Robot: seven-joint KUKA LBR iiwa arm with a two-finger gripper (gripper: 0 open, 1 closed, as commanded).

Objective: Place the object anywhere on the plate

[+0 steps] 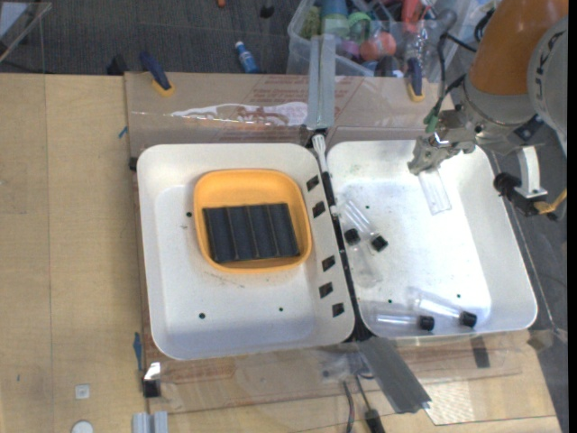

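Note:
An orange plate [209, 194] lies in the left bin [171, 323]. A black ridged slab [251, 233] covers most of its middle. Several clear tubes with black caps lie in the right bin [505, 269]: one [354, 221] near the divider, another [377, 242] beside it, and a pair [424, 318] along the front wall. My gripper [429, 156] hangs over the back of the right bin, above bare bin floor and well away from the plate. Just below it is a pale clear strip [438, 193]; I cannot tell whether that is a tube or part of the gripper.
A raised divider [326, 233] with black tabs separates the two bins. A clear tub of coloured toys [379, 16] stands behind the bench. The arm's orange band [518, 34] and grey wrist occupy the upper right.

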